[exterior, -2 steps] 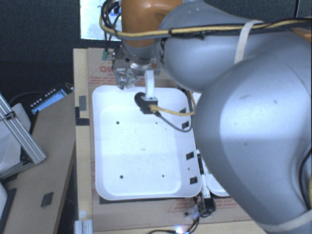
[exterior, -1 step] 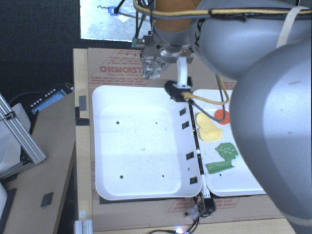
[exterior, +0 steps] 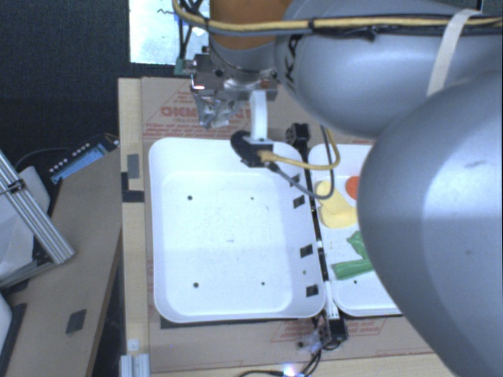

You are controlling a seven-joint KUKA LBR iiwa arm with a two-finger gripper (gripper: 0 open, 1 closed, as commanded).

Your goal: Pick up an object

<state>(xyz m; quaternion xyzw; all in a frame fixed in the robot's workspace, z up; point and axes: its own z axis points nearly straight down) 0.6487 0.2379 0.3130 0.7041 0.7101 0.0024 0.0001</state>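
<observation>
Gripper (exterior: 216, 115) poised above the left bin's (exterior: 169, 234) far rim.
I can't tell its grip state; yellow piece (exterior: 338, 210) and green piece (exterior: 351, 267) lie in the right bin (exterior: 369, 301).

The left bin (exterior: 228, 234) looks like smooth white plastic with a soft shine. The counter (exterior: 134, 210) under it is matt brown cardboard or board with red print. The arm (exterior: 409, 77) has a smooth grey painted shell, slightly glossy, and a glossy orange band (exterior: 244, 6). The claw (exterior: 216, 108) looks like bare, dull metal.
</observation>
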